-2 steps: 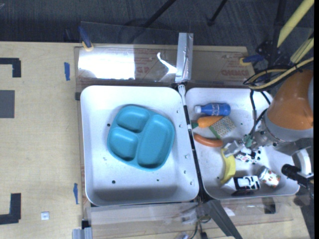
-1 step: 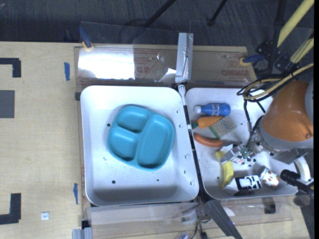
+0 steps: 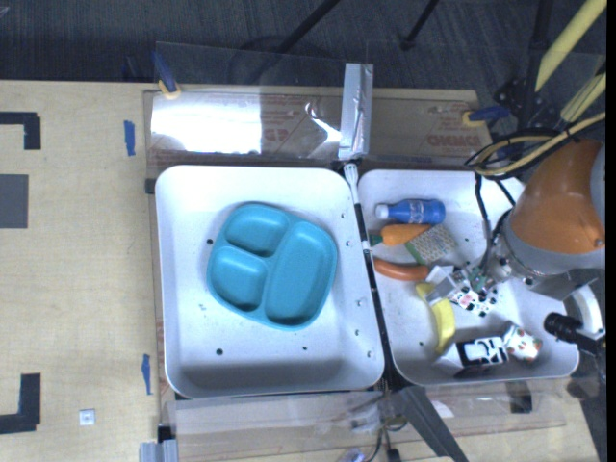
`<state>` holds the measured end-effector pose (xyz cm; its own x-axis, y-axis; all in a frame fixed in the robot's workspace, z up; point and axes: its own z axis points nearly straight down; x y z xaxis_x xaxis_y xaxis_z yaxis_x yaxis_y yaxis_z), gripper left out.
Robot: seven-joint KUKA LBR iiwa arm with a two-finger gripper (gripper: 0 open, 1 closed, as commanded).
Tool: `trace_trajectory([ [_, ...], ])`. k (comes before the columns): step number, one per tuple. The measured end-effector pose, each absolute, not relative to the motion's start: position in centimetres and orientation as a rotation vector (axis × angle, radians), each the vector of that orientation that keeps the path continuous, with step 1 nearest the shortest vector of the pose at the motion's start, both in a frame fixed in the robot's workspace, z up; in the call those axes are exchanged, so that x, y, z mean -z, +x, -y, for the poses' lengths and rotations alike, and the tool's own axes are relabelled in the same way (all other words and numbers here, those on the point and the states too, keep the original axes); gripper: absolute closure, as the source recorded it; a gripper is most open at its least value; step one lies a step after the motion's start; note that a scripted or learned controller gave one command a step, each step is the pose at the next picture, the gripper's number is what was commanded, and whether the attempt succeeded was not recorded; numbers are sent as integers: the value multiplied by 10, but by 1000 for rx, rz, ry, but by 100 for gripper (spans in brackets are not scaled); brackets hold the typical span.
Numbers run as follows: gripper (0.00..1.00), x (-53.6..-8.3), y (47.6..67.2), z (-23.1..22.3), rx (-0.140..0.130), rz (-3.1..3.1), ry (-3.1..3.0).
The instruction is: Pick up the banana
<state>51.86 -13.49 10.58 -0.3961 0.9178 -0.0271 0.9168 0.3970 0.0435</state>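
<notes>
Black-and-white small object (image 3: 484,351) sits nearest, by the front wall of the right bin (image 3: 549,369), with a small white-and-orange toy (image 3: 523,345) just to its right. Banana (image 3: 444,324) is next, just left of the black-and-white object and apart from it, flat on the bin floor in the near-middle of the right bin. Its long axis runs roughly near-to-far with a slight curve, the far end tipping toward the left bin (image 3: 183,210).

Gripper (image 3: 471,293) hangs just beyond the banana's far end and a little to its right, low over the bin. Cluttered detail there, so how wide it stands can't be told. Nothing yellow reads as caught in it, so the banana looks not yet grasped.

Key relation, as a judgement: the banana lies toward the camera and slightly left of the gripper. A short shift nearward would centre it, and closing across the short width looks more workable than along the length.

Farther back: an orange carrot-like piece (image 3: 397,269) close to the banana's far tip, a greenish packet (image 3: 430,245), then a blue-and-white bottle (image 3: 412,210) on its side. Crowding risk at the far tip. Left bin holds a blue divided plate (image 3: 272,263). Arm's orange band (image 3: 568,200) is at right.
</notes>
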Motion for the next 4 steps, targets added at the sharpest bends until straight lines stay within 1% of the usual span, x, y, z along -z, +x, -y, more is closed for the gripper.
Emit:
trace_trajectory([
  [1,0,-107,499,114,-49,-2259,2091],
  [2,0,-107,499,102,-65,-1842,2467],
  [3,0,-106,497,109,-36,-2179,2187],
  [4,0,-107,499,101,-66,-1783,2514],
])
